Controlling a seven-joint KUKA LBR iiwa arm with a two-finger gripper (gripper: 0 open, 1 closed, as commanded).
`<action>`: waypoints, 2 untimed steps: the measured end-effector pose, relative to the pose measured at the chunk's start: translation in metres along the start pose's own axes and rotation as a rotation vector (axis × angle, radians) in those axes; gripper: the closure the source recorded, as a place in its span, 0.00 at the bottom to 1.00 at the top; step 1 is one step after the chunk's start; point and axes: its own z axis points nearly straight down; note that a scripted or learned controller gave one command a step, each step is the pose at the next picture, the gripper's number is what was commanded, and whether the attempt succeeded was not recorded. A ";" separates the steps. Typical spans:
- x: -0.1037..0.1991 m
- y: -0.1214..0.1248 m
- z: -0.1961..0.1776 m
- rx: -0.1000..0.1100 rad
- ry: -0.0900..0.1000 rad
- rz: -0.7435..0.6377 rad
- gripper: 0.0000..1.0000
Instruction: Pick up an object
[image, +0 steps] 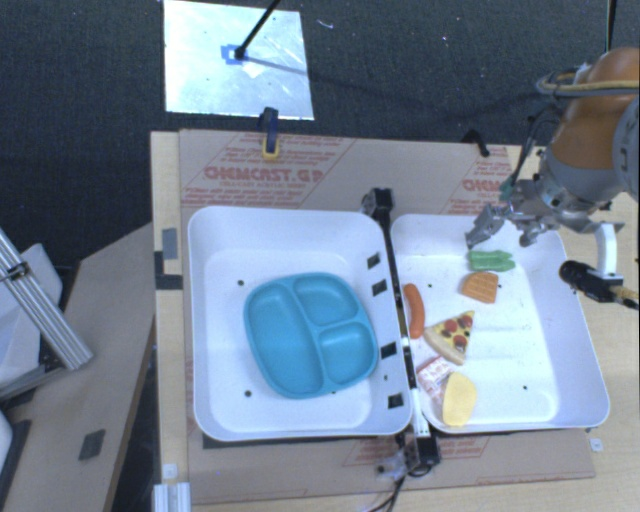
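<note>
My gripper (507, 229) hangs over the far part of the right bin (570, 330), its two fingers spread apart with nothing between them. Just below it lies a green toy pea pod (491, 260). An orange waffle-like piece (480, 288) sits a little nearer. A red-orange sausage (413, 309) lies along the bin's left wall. A pizza slice (451, 335), a small wrapped packet (433, 373) and a yellow piece (460, 398) lie toward the bin's near left corner.
The left bin (215, 240) holds a blue divided plate (308, 333). A black divider with clips (388, 290) runs between the bins. A black cylinder (590, 279) juts in over the right bin's right rim. A metal rail (35, 305) stands at left.
</note>
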 end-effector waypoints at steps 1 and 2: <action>-0.004 0.001 0.061 0.004 0.000 0.002 0.00; -0.004 0.002 0.111 -0.004 -0.002 0.002 0.00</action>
